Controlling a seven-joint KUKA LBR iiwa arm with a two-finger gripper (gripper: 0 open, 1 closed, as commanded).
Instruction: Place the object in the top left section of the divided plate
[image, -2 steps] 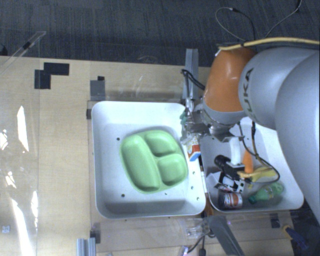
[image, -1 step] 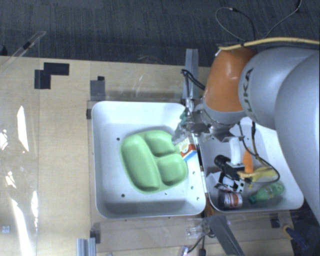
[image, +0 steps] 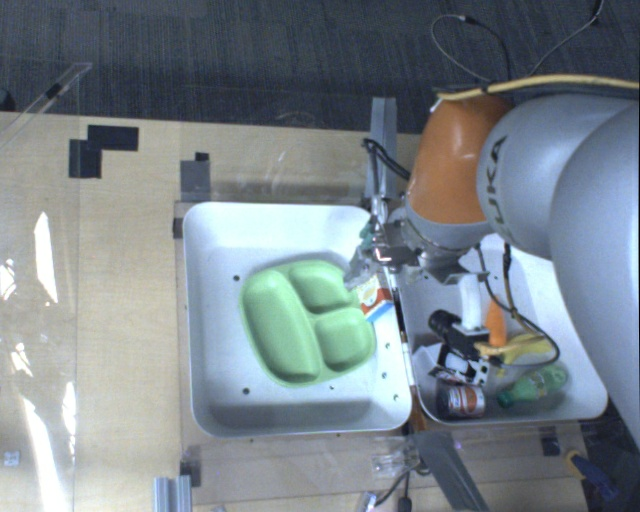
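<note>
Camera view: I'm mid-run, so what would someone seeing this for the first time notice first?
The big grey arm with its orange band fills the upper right, its gripper down at the left bin's right edge. Next comes the green plate in the middle of that bin, its sections bare. Then the clutter in the right bin: a can, a green bottle and other small items.

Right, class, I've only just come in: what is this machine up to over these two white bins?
A grey robot arm reaches in from the right, its gripper down at the right edge of a green divided plate in the left bin. A small red, white and blue object sits just under the gripper by the plate's rim; whether it is gripped is unclear. The plate's sections look bare. The right bin holds a can, a green bottle and other odds and ends.
</note>
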